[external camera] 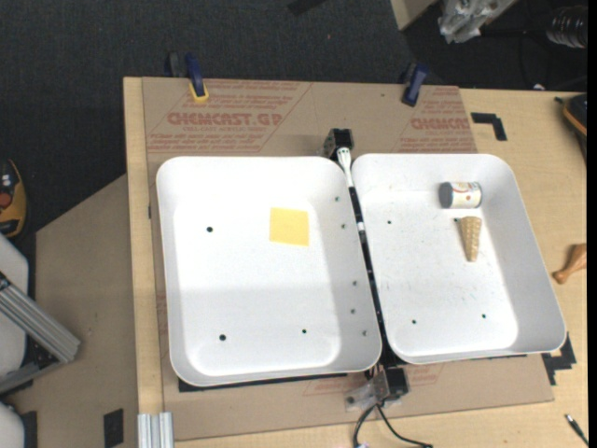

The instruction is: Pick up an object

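A: Where is the tool (478, 3) relative to the things?

B: It hangs blurred at the top of the camera view, beyond the far edge of the bench (522, 119). I cannot tell whether it is open or closed. Nothing is visibly in it.

A: And what is nearest?

B: The right bin (534, 250) lies almost straight below it in the view. In the bin's far part a small grey-and-white cylinder (460, 194) lies on its side, its axis running left to right. Just beside it, on the near side, is a cone (471, 237), its long axis running far to near with the tip pointing near.

A: Anything else?

B: A flat yellow square (289, 226) sits in the left bin (187, 250), well apart from the tool. I judge the cylinder the shortest reach, and a grip across its axis looks likeliest to hold.
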`<state>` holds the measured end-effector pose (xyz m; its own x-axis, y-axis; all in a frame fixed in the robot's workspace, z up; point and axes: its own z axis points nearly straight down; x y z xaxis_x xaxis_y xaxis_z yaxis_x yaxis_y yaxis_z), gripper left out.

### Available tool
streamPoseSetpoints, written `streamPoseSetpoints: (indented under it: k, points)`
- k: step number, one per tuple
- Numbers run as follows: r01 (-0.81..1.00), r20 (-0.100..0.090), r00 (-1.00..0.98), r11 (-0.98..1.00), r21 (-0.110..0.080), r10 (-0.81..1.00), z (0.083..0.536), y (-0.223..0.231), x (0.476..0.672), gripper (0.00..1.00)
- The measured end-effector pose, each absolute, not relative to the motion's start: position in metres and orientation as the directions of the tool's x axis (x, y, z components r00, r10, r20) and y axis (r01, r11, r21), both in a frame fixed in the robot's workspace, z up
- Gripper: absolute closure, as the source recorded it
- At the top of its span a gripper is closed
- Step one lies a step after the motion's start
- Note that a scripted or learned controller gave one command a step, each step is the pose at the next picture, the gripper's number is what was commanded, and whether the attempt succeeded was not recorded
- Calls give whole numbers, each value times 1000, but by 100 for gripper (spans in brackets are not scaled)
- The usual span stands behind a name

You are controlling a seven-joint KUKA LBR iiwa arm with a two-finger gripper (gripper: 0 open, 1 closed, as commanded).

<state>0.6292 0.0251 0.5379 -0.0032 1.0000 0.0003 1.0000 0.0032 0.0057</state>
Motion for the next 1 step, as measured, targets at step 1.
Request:
streamPoseSetpoints:
  k: [1]
  points:
    - [1000, 0, -5, 5, 5, 1000, 535, 76, 644, 100]
